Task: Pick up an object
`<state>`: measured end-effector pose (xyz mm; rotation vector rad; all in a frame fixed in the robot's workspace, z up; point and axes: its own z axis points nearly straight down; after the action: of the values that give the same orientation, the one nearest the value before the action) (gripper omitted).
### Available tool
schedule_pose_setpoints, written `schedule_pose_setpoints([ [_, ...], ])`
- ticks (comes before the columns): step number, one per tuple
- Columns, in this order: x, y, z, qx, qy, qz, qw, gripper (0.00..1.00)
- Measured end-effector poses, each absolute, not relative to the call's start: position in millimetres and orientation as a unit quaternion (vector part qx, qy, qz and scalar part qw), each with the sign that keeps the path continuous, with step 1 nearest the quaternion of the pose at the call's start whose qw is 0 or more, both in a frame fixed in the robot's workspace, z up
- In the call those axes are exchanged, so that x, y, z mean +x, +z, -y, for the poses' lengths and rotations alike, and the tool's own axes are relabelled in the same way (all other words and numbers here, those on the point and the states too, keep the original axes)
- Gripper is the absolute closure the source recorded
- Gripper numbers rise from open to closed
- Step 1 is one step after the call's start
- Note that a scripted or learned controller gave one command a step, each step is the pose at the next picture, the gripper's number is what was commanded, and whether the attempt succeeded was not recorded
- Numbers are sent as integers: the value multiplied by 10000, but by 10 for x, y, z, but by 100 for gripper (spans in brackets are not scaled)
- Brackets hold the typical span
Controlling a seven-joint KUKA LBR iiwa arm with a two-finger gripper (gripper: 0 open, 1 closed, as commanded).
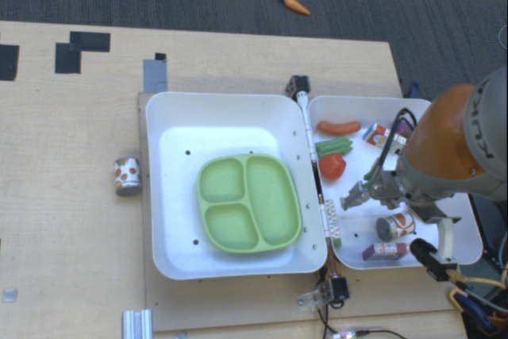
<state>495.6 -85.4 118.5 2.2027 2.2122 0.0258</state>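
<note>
Hand (355,198) over right bin (353,256), finger spread unclear; risk: closing between red tomato (332,166) and can (394,227), gripping nothing

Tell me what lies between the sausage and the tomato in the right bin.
In the camera view, a green pepper lies between the sausage above and the tomato below.

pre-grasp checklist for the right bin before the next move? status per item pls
1. Gripper over the right bin: ok.
2. Object between the gripper's fingers: cannot tell.
3. Targets in the right bin, e.g. red tomato, sausage, green pepper: ok.
4. Can and purple item reachable: cannot tell, arm overlaps them.
5. Green divided plate in the left bin, out of the way: ok.
</note>
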Motion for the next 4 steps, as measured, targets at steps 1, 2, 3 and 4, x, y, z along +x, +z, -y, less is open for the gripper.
schedule_pose_setpoints([
  [1,4889,869,891,7068,24,-7074,26,0],
  [2,4911,979,887,7065,43,-7077,48,100],
  [3,4910,978,887,7063,42,-7079,47,0],
  [4,4924,1078,880,7057,54,-7085,54,100],
])
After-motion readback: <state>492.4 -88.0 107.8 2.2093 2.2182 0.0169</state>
